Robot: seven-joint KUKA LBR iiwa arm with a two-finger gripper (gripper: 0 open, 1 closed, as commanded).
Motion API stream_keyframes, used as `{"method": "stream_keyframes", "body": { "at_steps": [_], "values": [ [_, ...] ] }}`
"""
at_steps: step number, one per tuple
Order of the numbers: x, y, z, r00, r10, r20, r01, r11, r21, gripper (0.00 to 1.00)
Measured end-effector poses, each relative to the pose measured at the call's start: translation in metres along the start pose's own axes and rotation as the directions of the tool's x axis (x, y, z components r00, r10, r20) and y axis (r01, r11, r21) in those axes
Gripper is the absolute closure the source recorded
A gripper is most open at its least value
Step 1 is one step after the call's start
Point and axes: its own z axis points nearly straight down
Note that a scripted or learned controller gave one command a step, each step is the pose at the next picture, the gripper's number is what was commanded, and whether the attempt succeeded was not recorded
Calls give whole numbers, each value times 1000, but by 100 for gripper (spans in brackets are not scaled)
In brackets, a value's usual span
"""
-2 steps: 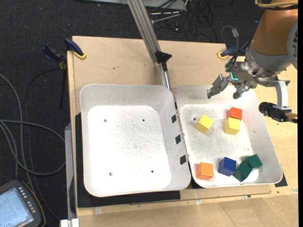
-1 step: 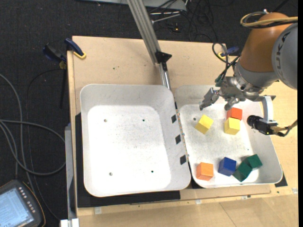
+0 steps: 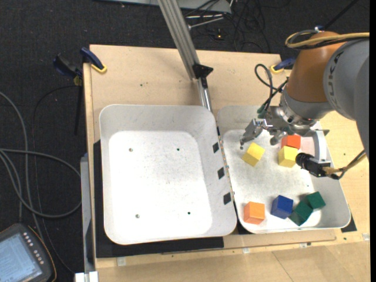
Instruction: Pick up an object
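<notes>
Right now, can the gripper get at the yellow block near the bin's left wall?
Probably yes. The gripper hangs just above the yellow block, which lies apart from the other blocks, with nothing lying over it.

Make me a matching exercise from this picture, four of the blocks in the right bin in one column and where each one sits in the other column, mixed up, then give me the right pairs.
Column one:
1. yellow block nearest the divider
2. blue block
3. orange block at the front
4. orange block at the back

Column two:
A. front left corner area of the right bin
B. just behind the other yellow block, under the wrist
C. just below the hand, left part of the bin
D. front of the bin, between an orange block and the green blocks

Pairs: 1-C, 2-D, 3-A, 4-B
</notes>
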Motion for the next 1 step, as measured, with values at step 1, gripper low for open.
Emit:
{"method": "stream_keyframes", "body": {
  "at_steps": [1],
  "values": [
    [-1,-5,64,1000,1,-1,-1,1000,2,0]
  ]
}}
